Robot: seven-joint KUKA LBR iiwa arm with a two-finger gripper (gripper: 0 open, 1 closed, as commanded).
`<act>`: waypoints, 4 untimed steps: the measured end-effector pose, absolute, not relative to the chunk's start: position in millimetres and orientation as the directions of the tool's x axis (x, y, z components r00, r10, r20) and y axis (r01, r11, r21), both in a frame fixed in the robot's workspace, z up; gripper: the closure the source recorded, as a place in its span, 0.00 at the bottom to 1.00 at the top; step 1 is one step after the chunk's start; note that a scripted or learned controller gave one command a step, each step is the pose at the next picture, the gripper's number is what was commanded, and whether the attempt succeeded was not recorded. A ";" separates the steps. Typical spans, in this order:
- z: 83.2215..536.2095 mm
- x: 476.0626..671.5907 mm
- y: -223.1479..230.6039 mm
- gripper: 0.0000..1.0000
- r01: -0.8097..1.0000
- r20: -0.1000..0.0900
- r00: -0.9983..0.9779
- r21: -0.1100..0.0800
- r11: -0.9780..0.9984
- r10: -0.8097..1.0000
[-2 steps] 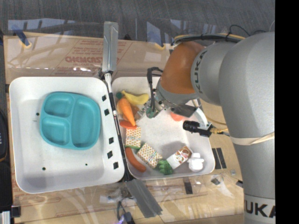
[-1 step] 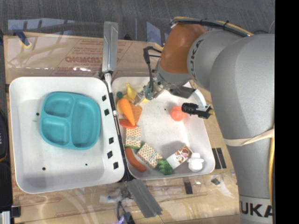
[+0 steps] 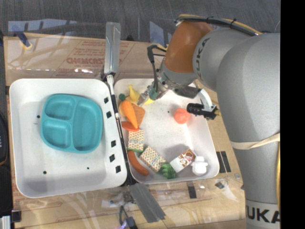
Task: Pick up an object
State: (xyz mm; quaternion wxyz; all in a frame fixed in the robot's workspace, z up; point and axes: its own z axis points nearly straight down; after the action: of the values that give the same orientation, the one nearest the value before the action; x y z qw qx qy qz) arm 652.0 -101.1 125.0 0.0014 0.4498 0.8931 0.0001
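teal plate (image 3: 72, 123), orange carrot (image 3: 129, 112), white bins (image 3: 19, 142)

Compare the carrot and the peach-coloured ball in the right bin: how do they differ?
The carrot is long and tapered; the ball is small and round. The carrot is deeper orange, the ball a pinker salmon. The carrot lies against the right bin's left wall, crowded by other toy foods, while the ball sits apart on bare floor toward the right side. Both lie in the bin's upper half.
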 end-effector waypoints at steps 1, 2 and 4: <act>135.8 653.0 -100.7 1.00 0.802 -0.004 -0.598 0.004 0.598 0.802; 229.0 588.8 -84.1 1.00 0.940 0.000 -0.340 0.000 0.340 0.940; 226.6 656.9 -60.6 0.00 0.951 0.000 -0.309 -0.002 0.309 0.951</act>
State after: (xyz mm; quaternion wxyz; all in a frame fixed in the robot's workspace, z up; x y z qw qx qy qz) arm 656.9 -60.6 226.6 -0.0003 0.5877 0.8090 -0.0008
